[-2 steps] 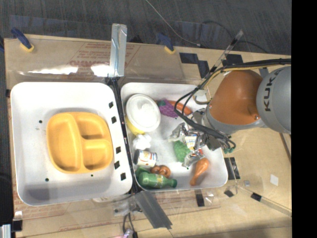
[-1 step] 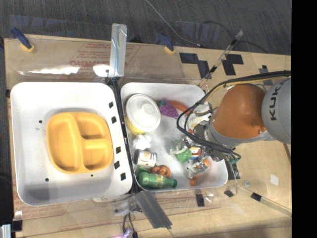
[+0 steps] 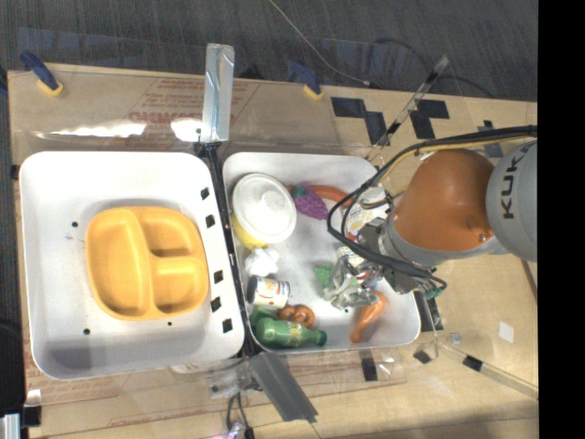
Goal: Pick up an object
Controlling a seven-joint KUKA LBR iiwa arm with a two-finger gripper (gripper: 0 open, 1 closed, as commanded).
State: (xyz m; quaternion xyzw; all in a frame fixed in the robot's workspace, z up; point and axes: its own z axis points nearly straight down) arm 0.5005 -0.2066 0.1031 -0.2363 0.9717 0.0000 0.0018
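A dark grey ribbed floor [image 3: 110, 7] lies beyond the worktop [image 3: 274, 108], which is covered in brown cardboard under clear sheeting held by blue clamps [image 3: 41, 73]. Two white bins sit side by side: the left bin [image 3: 55, 245] holds a yellow divided tray [image 3: 146, 262]. In the right bin [image 3: 393, 332] the hand [image 3: 352, 277] is low among the clutter; whether it grips anything cannot be told. Around it lie a white lidded bowl [image 3: 265, 207], a green bottle [image 3: 288, 334], a purple toy [image 3: 311, 202] and an orange carrot [image 3: 367, 318].
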